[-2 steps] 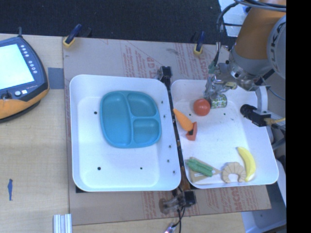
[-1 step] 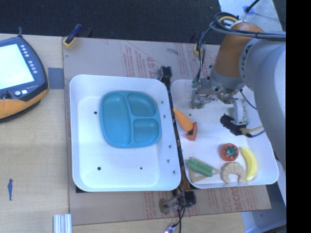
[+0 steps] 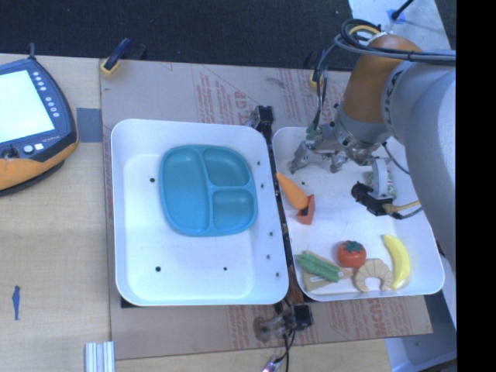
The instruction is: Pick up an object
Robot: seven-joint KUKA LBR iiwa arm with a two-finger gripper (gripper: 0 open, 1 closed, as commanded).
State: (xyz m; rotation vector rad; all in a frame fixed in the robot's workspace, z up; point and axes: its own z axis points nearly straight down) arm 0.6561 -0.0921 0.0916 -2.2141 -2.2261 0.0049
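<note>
Reaching in from the right, the grey arm [image 3: 422, 122] with its orange band holds its gripper [image 3: 318, 160] low over the far end of the right bin [image 3: 341, 208], near that bin's far left corner. Two dark fingers point down toward the white floor, one around the left and one a little right of it, and they look spread apart with nothing between them; the hand is released and grasps nothing.

Nearest the gripper lies a carrot [image 3: 293, 192], orange with a reddish end, against the left wall of the right bin, a little nearer the front than the fingers and apart from them. Along the front edge of the same bin sits a cluster of toy food, well apart from the gripper: a green vegetable [image 3: 319, 266] toward the front left corner, a red tomato [image 3: 351, 253] just beside it, a tan croissant [image 3: 373, 274] touching or almost touching the tomato, and a yellow banana [image 3: 398, 259] toward the front right corner.

The left bin [image 3: 139, 231] carries a blue divided plate [image 3: 208, 189], lying flat in its far half. On the bench past the left bin's left edge rests an orange-rimmed tablet [image 3: 27, 122].
</note>
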